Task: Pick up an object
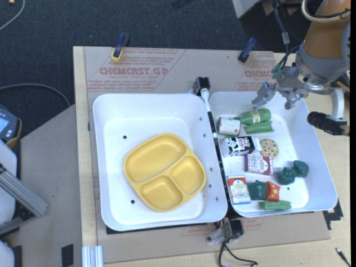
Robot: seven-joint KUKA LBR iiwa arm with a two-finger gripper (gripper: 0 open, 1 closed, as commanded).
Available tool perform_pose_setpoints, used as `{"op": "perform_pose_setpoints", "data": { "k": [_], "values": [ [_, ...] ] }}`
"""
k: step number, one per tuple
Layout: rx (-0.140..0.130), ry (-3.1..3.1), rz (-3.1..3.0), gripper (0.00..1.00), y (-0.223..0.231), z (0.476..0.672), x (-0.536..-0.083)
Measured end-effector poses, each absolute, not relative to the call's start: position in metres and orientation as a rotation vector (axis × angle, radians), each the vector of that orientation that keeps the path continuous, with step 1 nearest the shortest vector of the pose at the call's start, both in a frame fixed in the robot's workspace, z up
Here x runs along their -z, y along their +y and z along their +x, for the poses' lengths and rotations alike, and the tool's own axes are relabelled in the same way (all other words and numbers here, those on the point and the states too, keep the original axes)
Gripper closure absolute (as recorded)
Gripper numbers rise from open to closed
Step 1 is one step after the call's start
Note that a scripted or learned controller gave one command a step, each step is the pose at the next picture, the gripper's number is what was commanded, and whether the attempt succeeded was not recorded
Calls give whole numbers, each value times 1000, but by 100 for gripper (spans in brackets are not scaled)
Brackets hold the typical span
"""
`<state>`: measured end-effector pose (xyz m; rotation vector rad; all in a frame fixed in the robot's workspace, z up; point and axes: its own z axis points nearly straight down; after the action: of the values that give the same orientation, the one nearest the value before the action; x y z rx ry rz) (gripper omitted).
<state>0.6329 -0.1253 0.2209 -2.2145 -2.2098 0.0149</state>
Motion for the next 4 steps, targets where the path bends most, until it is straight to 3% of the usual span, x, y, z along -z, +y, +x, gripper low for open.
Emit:
{"op": "perform_pose_setpoints", "data": {
  "k": [1, 2, 3, 4],
  "values": [
    [-1, -2221, -2220, 0, -125, 636, -230],
    [-8, -2216, -2216, 0, -124, 634, -165],
    [6, -2226, -2229, 0, -125, 636, -123],
    [-4, -2223, -2229, 0, -129, 637, -87]
  ]
}}
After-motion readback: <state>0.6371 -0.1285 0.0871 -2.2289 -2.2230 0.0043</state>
